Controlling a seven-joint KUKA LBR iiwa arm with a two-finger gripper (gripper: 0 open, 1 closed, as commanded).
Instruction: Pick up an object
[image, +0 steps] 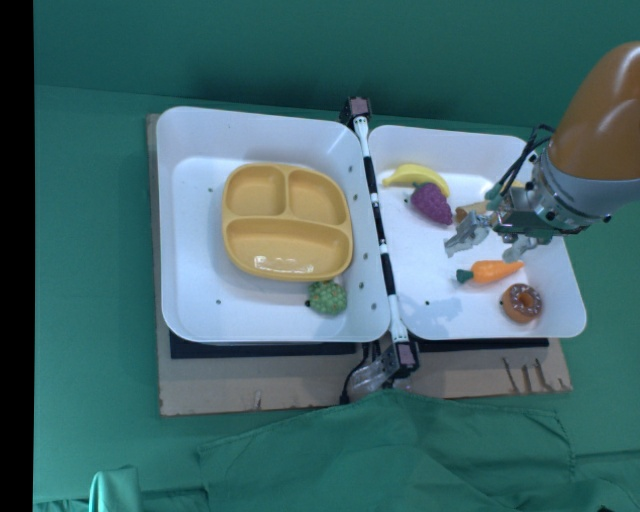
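While green cloth (400, 455) is lying rumpled along the nearest edge, partly covering the brown cardboard (250, 385) under the bins, two white bins are sitting side by side beyond it, joined at a white bar with black clamps at either end (378, 230). Counting from the near side: one round green toy (327, 297), bumpy like a broccoli head, is resting in the left bin (190, 300) just touching the near corner of one yellow three-compartment plate (288, 220). Over in the right bin (440, 310), one glazed doughnut (521, 302) is lying nearest, then one orange carrot (494, 271) with a green tip just behind it, then one purple grape bunch (432, 203), and farthest back one yellow banana (416, 176) touching the grapes. One grey gripper (490, 243) is hanging over the right bin directly above the carrot, its two fingers spread wide with nothing between them; whether the tips are touching the bin floor is hard to make out. A small tan piece (470, 212) beside the fingers is half hidden by the wrist and is not identifiable. Farther up, the arm's orange band (600, 110) is being cut off by the frame edge, and black cables (520, 165) are looping along the wrist.
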